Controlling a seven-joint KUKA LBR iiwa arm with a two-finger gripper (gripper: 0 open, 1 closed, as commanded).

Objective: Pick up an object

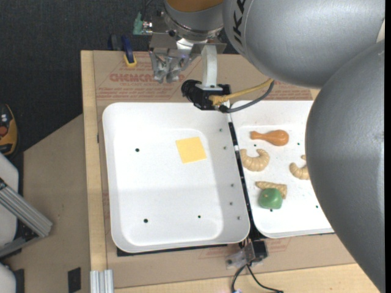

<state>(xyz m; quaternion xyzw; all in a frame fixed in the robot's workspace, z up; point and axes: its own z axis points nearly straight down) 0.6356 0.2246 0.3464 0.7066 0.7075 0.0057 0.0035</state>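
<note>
One red "CHEMCR…" print [125, 77] on bench board, beside end effector [167, 73].

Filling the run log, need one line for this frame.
gripper: above bench, beyond left bin, nothing between fingers | left bin: yellow square | right bin: drumstick, croissants, green piece

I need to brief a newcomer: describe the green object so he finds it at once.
Start at the right bin, the one holding several food pieces. Go to its near edge: the green object lies there, just below a pale ridged piece. It is the only green thing; its neighbours are tan or orange.
</note>
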